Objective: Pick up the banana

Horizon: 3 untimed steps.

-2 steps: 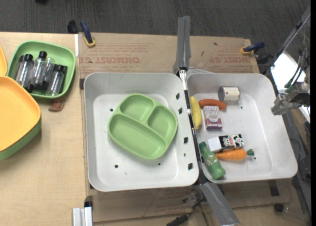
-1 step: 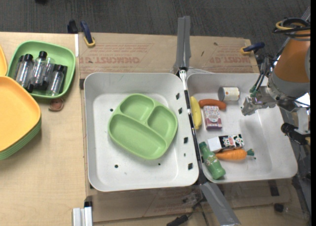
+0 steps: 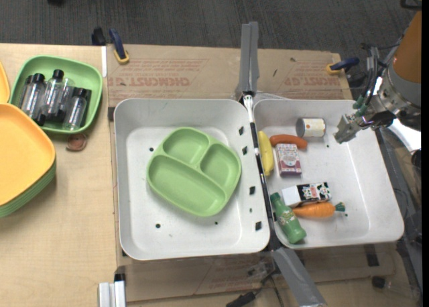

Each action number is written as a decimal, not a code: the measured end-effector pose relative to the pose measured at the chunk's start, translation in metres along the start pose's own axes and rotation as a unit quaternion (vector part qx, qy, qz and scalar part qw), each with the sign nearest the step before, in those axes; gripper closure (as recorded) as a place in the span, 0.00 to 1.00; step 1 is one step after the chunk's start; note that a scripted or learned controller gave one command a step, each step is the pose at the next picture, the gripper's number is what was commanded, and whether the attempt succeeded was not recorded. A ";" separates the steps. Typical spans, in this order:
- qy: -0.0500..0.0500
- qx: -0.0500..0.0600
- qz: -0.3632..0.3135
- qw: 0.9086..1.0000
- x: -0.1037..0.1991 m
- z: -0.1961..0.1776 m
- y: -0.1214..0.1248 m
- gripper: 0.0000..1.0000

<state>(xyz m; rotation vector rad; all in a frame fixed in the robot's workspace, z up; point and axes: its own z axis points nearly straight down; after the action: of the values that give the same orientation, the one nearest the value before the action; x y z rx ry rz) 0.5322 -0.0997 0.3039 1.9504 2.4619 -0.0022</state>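
The bench (image 3: 60, 245) was the largest thing in view, a pale wooden surface with a sheet of brown cardboard (image 3: 181, 74) spread under two shallow white bins set side by side. The left bin (image 3: 134, 218) held a green divided plate (image 3: 194, 171) lying flat near its middle. The right bin (image 3: 375, 198) held the smaller items, gathered toward its left half. The grey arm (image 3: 402, 74) reached in from the right, and its gripper (image 3: 346, 129) hung over the upper right part of the right bin, apart from every item there; whether its fingers were open or closed could not be told, and nothing was visibly held. On the bench to the far left lay a stack of orange plates (image 3: 23, 158), and above it a green tray (image 3: 64, 94) carried several small dark-capped bottles (image 3: 53, 98). The banana (image 3: 266, 153) lay against the left wall of the right bin, lengthwise along it, just beside a small pink packet (image 3: 289, 160). A red sausage-like piece (image 3: 289, 141) sat just above the packet, with a small pale cylinder (image 3: 312, 126) near it. Lower down were a black-and-white carton (image 3: 307, 193), an orange carrot (image 3: 315, 210) touching it, and a green bottle (image 3: 288, 221) in the lower left corner.
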 end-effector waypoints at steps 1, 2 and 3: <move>0.000 0.000 0.079 0.997 -0.031 -0.025 -0.052 1.00; 0.000 0.001 0.102 0.995 -0.093 -0.028 -0.078 1.00; 0.001 0.002 0.179 0.984 -0.075 0.191 -0.065 1.00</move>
<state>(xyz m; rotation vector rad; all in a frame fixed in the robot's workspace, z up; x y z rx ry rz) 0.4861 -0.1878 0.1130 2.3627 2.0753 -0.0032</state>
